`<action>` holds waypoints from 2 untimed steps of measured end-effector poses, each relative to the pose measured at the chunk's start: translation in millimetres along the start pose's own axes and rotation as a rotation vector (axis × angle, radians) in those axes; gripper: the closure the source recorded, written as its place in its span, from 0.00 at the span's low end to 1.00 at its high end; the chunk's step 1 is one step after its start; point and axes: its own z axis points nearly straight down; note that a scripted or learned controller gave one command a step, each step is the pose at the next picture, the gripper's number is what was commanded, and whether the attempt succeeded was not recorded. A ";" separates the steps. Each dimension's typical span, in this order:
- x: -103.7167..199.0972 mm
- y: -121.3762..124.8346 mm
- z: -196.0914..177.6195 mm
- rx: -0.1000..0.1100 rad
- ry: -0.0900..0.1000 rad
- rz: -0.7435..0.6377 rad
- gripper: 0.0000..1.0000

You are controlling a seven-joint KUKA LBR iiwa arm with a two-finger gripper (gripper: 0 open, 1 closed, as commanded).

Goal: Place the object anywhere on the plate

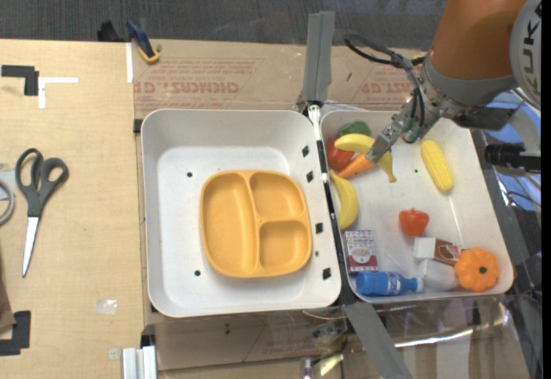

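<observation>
The arm (482,24) comes in from about two o'clock and angles its gripper (385,141) down into the right bin (491,205), toward that bin's ten o'clock corner. The fingers (389,136) look drawn narrow around the top end of a carrot (355,164), whose orange tip points toward eight o'clock, though the pile there is too crowded to tell whether they truly grip it. Touching the carrot at twelve o'clock lies a small banana (355,143), with a green vegetable (351,128) just beyond it, and at six o'clock a larger banana (346,201) lies along the bin's left wall. An ear of corn (436,165) sits at about one o'clock in the bin, apart from the gripper. Near the middle is a red pepper (413,220); at five o'clock a small pumpkin (477,270); along the six o'clock edge a blue bottle (385,284) and above it a small printed packet (360,250). The yellow plate (255,222), split into three compartments, lies in the middle of the left bin (164,196). Scissors (36,196) lie on the bench at nine o'clock.
</observation>
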 end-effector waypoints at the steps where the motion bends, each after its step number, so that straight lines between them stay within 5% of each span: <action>1: 53.4 42.3 62.3 0.000 0.002 0.100 1.00; 2: 139.6 32.0 66.0 0.000 0.002 0.118 1.00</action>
